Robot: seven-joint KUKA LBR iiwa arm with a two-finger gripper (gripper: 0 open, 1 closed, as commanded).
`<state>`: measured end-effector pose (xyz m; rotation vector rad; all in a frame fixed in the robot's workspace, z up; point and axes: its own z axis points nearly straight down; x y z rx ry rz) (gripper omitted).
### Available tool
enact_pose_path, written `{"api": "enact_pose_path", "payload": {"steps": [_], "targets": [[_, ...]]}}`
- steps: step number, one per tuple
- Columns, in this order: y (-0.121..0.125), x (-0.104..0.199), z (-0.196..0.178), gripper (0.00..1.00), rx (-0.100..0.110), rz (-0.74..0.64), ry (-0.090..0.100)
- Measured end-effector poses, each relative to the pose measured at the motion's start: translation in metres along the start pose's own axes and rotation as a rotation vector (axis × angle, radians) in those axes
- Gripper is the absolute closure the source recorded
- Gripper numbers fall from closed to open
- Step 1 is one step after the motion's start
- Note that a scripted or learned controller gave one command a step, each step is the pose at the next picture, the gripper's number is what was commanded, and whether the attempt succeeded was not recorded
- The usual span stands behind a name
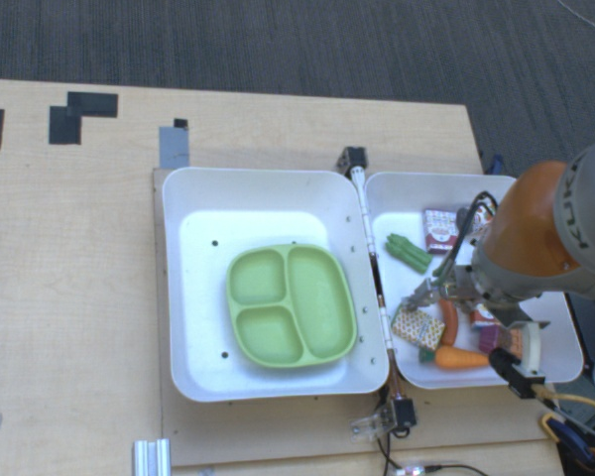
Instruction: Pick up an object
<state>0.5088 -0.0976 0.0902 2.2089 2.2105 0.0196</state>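
Note:
My gripper hangs low over the right bin, near its left-middle part. Just below it lie a patterned packet and a reddish sausage-shaped item. An orange carrot rests at the bin's front. A green vegetable lies to the upper left of the gripper, and a small red and white box sits behind it. The arm's orange band and grey wrist cover the bin's right part.
The left bin holds a green three-compartment plate. A purple item and a small carton lie at the right bin's front right. Cables trail off the bench's front right corner.

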Motion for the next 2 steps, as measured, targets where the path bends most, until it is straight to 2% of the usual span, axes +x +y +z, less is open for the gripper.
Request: {"api": "enact_pose_path", "payload": {"steps": [1,2], "targets": [[0.002,0.001,-0.011,1.0,-0.006,-0.001,0.001],[0.076,0.068,-0.094,1.0,0.016,-0.003,0.004]]}}
